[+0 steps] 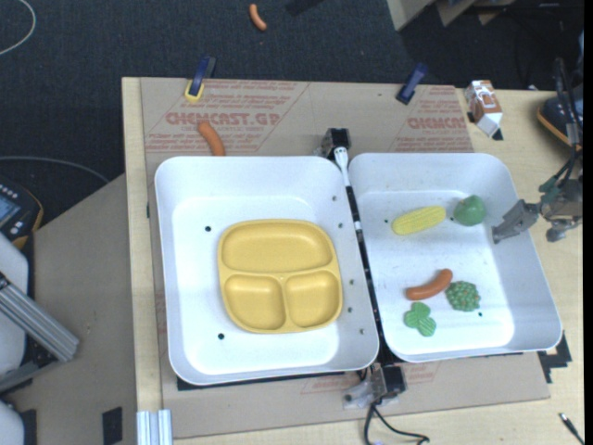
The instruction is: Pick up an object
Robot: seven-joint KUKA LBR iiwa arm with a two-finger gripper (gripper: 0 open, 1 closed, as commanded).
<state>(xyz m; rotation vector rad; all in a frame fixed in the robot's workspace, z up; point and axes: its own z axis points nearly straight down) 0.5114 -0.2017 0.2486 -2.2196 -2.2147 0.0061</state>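
Observation:
The right bin (528,276) holds a yellow corn cob (418,220), a green round fruit (470,210), an orange-red sausage (429,286), a broccoli floret (462,296) and another small green vegetable (419,319). My gripper (536,226) hangs at the right bin's right rim, level with the corn and to the right of the green fruit. It is open, one finger (512,221) reaches over the bin's edge, and nothing is between the fingers.
The left bin (181,248) bears a yellow divided plate (278,274). An orange sausage (212,138) lies on the board behind the left bin, and another (258,16) on the dark floor. Clamps sit at the board's back edge.

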